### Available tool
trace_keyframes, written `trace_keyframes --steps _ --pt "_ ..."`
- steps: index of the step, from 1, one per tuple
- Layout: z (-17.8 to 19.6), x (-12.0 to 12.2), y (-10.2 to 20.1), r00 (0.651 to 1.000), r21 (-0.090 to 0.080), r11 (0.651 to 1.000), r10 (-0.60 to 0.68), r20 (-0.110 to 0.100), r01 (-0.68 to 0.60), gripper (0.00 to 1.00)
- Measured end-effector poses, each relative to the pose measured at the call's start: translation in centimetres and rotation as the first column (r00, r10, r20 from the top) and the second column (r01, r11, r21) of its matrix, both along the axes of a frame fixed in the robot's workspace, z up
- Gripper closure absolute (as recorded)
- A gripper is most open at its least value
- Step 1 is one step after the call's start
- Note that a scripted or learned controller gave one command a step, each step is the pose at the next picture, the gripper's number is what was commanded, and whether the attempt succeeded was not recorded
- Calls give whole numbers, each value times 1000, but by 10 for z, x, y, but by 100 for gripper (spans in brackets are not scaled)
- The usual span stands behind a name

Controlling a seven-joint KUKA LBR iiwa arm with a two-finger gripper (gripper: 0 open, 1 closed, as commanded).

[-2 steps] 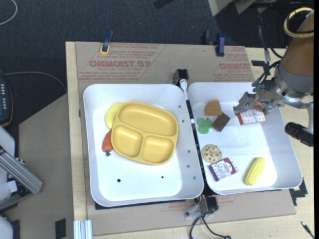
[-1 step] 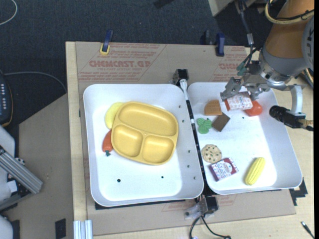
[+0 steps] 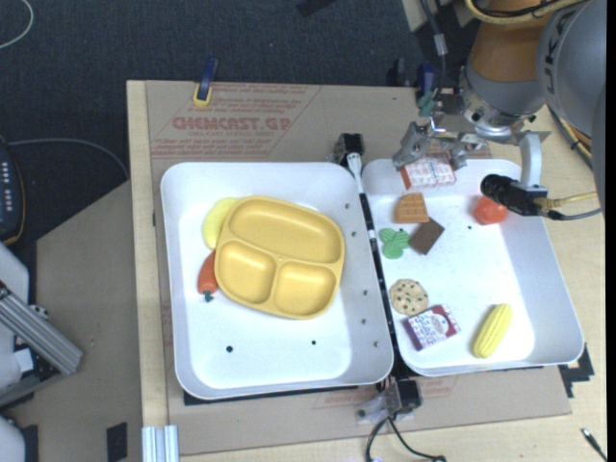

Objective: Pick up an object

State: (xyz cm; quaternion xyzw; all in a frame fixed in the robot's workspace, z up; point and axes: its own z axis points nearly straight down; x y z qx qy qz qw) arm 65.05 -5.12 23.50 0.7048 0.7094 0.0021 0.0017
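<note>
My gripper hangs over the far left corner of the right bin, its two fingers spread apart with nothing between them. Just below it a white and red packet lies flat against the bin's far wall. Nearer the camera lie a tan waffle square, a brown chocolate piece, a green toy, a chocolate-chip cookie, a dark red packet and a yellow corn cob. A red tomato-like piece sits at the right.
The left bin holds a yellow divided plate, a yellow piece under its far left edge and an orange-red pepper beside it. A black fitting with a cable juts from the arm over the right bin.
</note>
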Motion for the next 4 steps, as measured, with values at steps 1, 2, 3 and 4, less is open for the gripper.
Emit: trace_keyframes --steps 1,2,3,4 --pt "-18 9 33 1000 0 1000 -2 -5 2 100" --pt "-1 10 27 1000 -1 1000 -6 -1 6 100" --pt "-2 8 28 1000 -1 1000 -5 -5 5 100" --pt "-18 17 32 1000 -1 1000 -5 -6 5 100"
